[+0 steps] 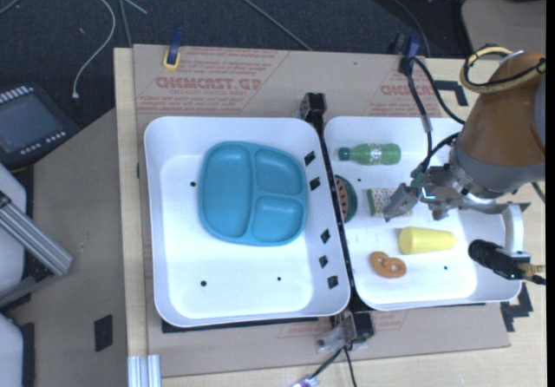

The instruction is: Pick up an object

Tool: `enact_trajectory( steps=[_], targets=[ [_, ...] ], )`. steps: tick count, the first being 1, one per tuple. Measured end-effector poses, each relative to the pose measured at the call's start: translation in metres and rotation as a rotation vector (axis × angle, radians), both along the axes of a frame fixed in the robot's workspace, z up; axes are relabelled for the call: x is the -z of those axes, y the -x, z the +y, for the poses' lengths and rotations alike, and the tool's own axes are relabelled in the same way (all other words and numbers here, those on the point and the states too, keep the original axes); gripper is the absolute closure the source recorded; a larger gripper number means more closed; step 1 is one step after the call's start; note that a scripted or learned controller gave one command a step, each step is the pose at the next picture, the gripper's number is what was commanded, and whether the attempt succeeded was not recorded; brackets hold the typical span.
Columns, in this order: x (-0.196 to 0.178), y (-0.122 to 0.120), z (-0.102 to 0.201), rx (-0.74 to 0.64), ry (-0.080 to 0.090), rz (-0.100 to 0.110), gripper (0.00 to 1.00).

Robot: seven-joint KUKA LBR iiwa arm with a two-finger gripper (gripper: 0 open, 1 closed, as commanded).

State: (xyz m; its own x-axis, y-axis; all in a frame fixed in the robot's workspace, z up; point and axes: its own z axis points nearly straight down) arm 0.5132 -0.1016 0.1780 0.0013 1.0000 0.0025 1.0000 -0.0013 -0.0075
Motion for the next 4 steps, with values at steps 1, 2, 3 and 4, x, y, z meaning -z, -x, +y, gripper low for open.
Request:
enact_trajectory(
  steps=[1, 2, 3, 4],
  targets=[
    [0.047, 0.002, 0.009, -0.001, -0.001, 0.000, 0.00],
    [0.096, 0.003, 0.010, 0.000, 0.000, -0.003, 0.00],
    [0.082, 0.001, 0.010, -0.001, 0.000, -0.008, 1.00],
    [0.024, -0.005, 0.003, -0.002, 0.003, -0.013, 1.00]
  ],
)
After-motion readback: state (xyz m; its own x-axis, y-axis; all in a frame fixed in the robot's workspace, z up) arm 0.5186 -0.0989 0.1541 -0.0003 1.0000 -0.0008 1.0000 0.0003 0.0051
